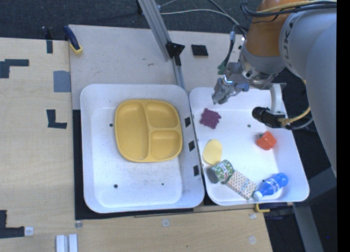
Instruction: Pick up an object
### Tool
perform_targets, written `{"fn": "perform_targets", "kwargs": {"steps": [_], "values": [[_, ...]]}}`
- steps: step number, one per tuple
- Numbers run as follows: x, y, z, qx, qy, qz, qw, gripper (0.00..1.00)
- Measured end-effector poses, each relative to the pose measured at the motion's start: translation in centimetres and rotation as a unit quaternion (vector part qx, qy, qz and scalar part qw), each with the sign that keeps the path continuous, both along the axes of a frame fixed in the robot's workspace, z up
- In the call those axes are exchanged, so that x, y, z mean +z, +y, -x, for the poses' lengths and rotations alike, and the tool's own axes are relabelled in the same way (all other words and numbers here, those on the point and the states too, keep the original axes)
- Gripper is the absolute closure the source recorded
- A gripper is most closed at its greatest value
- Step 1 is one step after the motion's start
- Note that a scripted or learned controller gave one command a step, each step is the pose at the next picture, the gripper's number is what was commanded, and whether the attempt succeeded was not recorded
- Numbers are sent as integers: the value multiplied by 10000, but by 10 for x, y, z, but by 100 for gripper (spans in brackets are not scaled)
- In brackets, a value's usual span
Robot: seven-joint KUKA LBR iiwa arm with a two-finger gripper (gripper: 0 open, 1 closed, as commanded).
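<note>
Right white bin [284,163], gripper [220,95] above purple object [210,118], finger spread unclear, nothing visibly held

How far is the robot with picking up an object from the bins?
Nothing looks picked up yet. The hand hangs at the far edge of the right bin, just above the purple object. That object, the yellow piece, the orange one and the blue bottle all lie in the bin. Left: lowering, gripping, lifting.
</note>
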State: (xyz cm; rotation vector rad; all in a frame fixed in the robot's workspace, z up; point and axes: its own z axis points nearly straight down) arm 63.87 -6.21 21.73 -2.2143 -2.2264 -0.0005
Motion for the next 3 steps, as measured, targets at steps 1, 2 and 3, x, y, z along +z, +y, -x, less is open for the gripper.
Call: {"fn": "perform_targets", "kwargs": {"steps": [1, 2, 3], "values": [[11, 57, -9, 9, -4, -3, 10000, 100], [8, 121, -13, 8, 1, 3, 10000, 100], [8, 165, -17, 2, 2, 2, 10000, 100]]}}
